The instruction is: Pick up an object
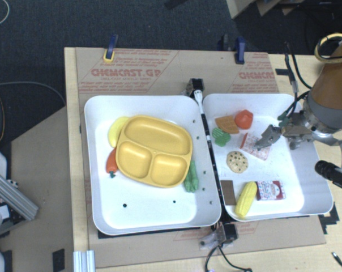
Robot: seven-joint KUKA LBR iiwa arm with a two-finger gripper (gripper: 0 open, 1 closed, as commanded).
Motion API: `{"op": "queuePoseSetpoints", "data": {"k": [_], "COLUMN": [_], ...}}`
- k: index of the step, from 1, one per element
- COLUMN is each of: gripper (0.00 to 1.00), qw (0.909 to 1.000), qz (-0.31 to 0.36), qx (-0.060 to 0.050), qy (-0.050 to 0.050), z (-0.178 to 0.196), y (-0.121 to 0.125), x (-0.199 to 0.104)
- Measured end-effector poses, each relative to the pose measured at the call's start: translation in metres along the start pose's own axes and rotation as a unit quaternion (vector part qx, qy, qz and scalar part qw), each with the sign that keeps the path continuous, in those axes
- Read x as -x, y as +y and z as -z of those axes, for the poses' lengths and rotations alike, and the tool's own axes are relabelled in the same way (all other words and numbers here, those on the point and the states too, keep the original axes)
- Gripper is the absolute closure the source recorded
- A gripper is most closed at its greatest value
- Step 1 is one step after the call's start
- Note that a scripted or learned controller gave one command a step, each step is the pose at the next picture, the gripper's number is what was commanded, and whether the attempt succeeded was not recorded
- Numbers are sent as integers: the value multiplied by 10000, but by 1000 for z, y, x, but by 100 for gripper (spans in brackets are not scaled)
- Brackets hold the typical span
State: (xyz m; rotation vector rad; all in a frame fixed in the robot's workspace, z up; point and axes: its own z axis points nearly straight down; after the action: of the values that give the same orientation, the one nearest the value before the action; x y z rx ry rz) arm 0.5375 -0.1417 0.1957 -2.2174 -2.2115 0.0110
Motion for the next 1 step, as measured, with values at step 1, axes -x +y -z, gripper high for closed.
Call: {"op": "queuePoseSetpoints", "data": {"k": [1], "gripper": [0], "qw": [10000], "qz": [13], "qx": [58], "qy": [-10], "z": [6], "y": [3], "x": [0]}}
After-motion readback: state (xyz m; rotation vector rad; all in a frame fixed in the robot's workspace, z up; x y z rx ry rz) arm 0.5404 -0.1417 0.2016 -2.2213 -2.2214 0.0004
